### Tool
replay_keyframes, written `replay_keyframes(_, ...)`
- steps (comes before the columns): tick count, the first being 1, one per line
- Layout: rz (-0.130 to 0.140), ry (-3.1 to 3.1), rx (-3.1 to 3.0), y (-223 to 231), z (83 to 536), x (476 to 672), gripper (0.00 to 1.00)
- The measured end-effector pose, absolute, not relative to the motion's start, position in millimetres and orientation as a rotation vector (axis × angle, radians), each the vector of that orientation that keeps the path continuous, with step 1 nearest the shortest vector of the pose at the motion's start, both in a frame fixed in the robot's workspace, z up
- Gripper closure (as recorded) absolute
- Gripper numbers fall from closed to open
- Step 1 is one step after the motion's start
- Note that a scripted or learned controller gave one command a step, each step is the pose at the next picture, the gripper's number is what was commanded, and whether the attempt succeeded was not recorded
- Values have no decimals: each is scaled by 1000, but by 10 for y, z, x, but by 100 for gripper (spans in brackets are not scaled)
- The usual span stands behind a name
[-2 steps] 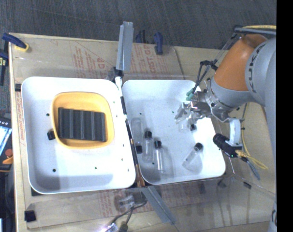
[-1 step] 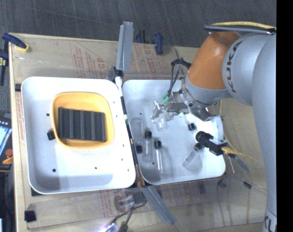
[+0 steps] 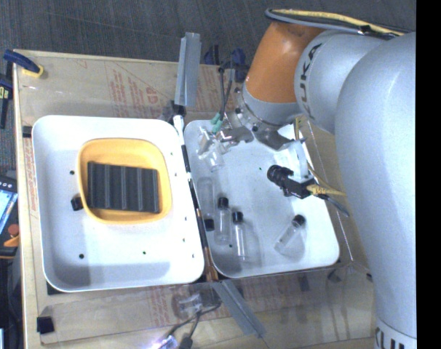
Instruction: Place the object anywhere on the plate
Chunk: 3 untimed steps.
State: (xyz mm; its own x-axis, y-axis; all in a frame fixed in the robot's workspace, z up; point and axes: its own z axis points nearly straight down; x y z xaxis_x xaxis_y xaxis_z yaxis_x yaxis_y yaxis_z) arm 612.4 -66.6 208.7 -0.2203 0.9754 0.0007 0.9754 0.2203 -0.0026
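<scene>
Yellow plate (image 3: 123, 153) is sitting in left bin (image 3: 60, 260), dark ridged insert on it. Clear vials (image 3: 238, 235) are lying in right bin (image 3: 319, 257), none on plate. End effector (image 3: 219, 135) is hovering at right bin's top-left; grip state can't tell. Risk: slippery clear vial slipping out mid-transfer. Arm lettering reading "KUKA", partly visible.

Yellow plate (image 3: 123, 150) with dark ribbed centre, white bins (image 3: 53, 253).

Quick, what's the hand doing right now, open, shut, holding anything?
Hand: low over the far left corner of the right white bin; open or shut cannot be told, nothing seen between its fingers.
</scene>
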Motion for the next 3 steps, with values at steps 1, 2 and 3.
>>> replay_keyframes(1, 2, -2615, -1740, -73, 2169, 6166, 100)
replay_keyframes(2, 4, -2801, -1413, 134, 1912, 6190, 100)
replay_keyframes(3, 4, -2801, -1414, 131, 1913, 6190, 0)
